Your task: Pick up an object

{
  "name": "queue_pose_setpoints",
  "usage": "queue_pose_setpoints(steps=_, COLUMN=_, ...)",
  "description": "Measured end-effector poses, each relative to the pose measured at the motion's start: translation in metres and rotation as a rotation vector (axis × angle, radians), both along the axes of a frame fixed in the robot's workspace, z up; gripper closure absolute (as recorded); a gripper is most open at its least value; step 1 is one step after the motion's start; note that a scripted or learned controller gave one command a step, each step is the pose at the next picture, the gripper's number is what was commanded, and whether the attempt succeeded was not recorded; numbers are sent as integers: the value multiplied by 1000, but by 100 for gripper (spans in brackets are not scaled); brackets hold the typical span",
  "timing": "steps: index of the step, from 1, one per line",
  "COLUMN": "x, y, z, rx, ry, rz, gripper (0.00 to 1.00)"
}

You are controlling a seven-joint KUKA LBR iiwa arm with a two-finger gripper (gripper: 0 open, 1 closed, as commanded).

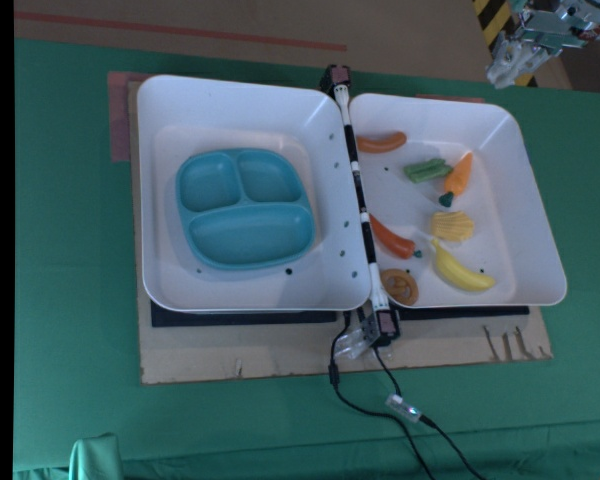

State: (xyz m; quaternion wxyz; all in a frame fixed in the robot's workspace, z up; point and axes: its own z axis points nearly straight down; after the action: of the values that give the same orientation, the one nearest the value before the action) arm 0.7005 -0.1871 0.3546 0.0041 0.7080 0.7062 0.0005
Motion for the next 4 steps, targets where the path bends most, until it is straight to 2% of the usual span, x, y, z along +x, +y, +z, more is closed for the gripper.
queue_pose_setpoints(steps=1, x=-20, y=28, z=10, rx=2, ry=3, rz=-1, gripper=100)
queue_pose_setpoints(steps=2, x=0, y=-1, z=18, rx=0, ry=0, rz=-2, gripper=100)
queue_pose_setpoints(steps=3, x=-61, y=20, z=7, rx=3, ry=2, rz=-1, gripper=100)
queue_pose_setpoints(steps=4, x=-24, y=3, z=-15, rx=0, ry=1, rz=-1, gripper=100)
